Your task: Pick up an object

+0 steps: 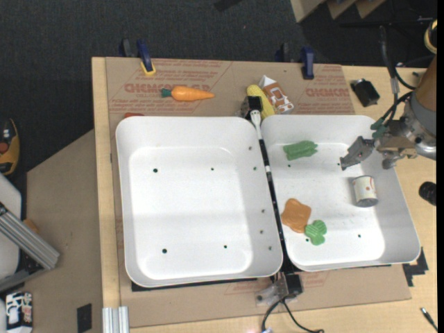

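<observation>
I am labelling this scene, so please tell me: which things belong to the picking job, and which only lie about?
Job:
- gripper
- small silver metal can
- flat green leaf-shaped toy
- orange flat piece
- small green broccoli toy
- right white bin

Lying about:
- orange plastic carrot
- yellow banana toy
- left white bin

I count two white bins [139,207], four objects in the right bin [388,248], one carrot [189,94] outside.

My gripper [354,156] is dull grey metal with dark fingertips. Behind it my wrist is a bulky grey block. Black cables loop above it, beside a green fitting.
</observation>
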